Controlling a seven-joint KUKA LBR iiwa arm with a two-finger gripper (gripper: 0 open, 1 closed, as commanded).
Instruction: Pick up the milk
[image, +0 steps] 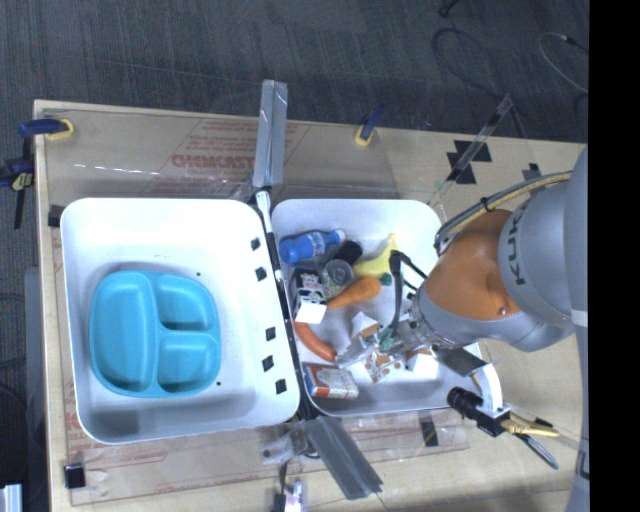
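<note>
The left bin (90, 225) holds a blue divided tray (153, 332). Beside it, the right bin (345, 212) holds a clutter of toy foods: a blue bottle (307, 245) at its far end, a yellow piece (376, 264), two carrots (352, 293), and what may be the milk (335, 382), a small carton at the near edge. The gripper (388, 345) hangs over the near half; its jaws' state cannot be told.

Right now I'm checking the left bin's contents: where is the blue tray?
The blue tray lies flat in the left bin, toward its left side, apart from the cluttered right bin.
</note>
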